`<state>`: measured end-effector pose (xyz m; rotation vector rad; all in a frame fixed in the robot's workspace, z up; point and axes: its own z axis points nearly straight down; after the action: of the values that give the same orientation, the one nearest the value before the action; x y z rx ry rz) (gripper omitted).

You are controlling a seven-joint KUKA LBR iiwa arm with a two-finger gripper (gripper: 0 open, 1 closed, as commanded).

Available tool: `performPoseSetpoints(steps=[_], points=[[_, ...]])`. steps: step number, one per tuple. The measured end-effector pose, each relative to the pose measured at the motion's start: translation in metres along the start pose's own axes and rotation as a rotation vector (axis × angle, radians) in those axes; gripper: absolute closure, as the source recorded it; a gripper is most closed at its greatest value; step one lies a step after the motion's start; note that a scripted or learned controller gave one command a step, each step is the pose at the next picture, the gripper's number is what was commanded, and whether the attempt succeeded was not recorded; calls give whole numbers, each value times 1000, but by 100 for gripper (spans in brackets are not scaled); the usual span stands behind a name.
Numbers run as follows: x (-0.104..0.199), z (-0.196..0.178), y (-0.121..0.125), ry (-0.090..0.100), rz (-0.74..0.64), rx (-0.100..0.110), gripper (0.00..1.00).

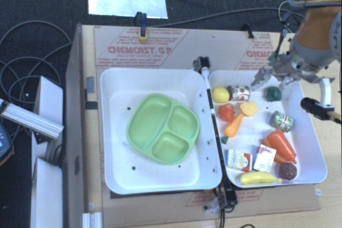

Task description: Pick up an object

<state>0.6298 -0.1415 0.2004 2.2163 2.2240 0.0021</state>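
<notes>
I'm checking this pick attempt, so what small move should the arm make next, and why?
Probably lower straight down toward the dark green piece. The gripper hovers just above it in the right bin, holding nothing, and that piece sits apart from its neighbours.

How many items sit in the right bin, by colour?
Right bin items by main colour:
Yellow: 3 (lemon, chip, banana)
Orange/red: 3 (tomato, small carrot, big carrot)
Green: 1 (broccoli)
Cans: 2
Cartons: 2
Dark red: 1 (round piece)
Total: 12
</notes>
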Motion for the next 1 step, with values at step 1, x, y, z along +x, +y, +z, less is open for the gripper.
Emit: performPoseSetpoints(steps=[1], points=[[27, 47, -26, 1, -2, 2, 0]])
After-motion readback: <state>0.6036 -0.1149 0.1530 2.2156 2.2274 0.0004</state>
